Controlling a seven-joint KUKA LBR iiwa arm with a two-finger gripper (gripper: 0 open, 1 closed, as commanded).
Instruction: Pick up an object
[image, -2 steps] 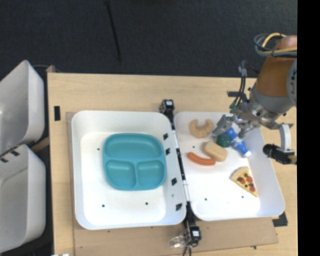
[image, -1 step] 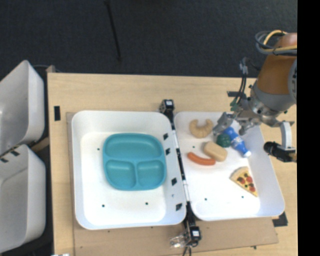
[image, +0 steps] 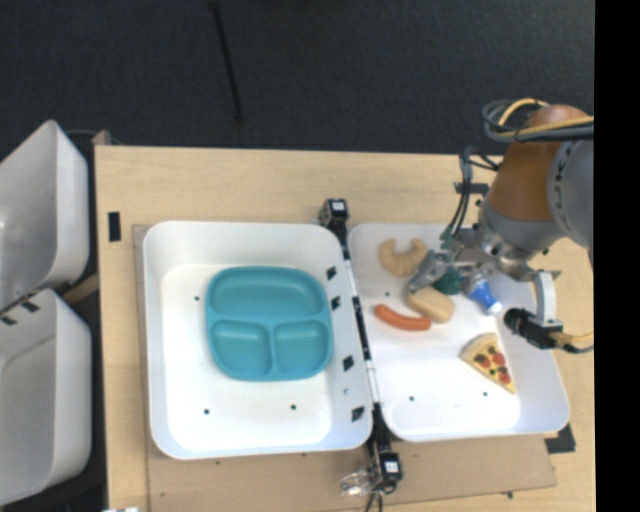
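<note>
A tan bread roll (image: 431, 305) is lying in the right bin (image: 440, 415), directly beneath the gripper (image: 437, 277), whose fingers are spreading open just above it. A sausage (image: 402, 318) is sitting just beside the roll, a pizza slice (image: 489, 360) farther right.

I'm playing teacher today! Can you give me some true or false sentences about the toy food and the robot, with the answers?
1. The teal plate is in the left bin. True.
2. The pizza slice sits on the teal plate. False: it lies in the right bin.
3. The hot dog lies left of the pizza slice. True.
4. The croissant is outside both bins. False: it is in the right bin.
5. The gripper hovers over the left bin. False: it is over the right bin.
</note>
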